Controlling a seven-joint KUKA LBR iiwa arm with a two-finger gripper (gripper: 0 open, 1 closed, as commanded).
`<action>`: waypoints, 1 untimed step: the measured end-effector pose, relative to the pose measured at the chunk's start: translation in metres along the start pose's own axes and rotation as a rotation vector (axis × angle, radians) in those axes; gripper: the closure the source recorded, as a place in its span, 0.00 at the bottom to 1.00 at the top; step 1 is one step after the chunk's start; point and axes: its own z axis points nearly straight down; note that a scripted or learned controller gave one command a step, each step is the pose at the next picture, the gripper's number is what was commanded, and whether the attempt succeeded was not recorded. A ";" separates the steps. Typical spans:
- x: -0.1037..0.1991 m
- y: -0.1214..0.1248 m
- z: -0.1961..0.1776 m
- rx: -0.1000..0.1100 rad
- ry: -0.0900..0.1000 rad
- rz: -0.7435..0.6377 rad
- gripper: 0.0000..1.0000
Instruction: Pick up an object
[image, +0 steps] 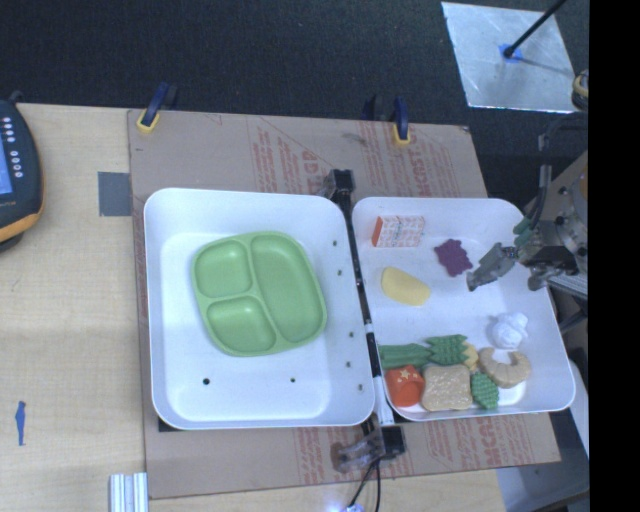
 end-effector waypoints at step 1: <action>0.000 0.045 0.129 0.009 0.001 -0.002 0.00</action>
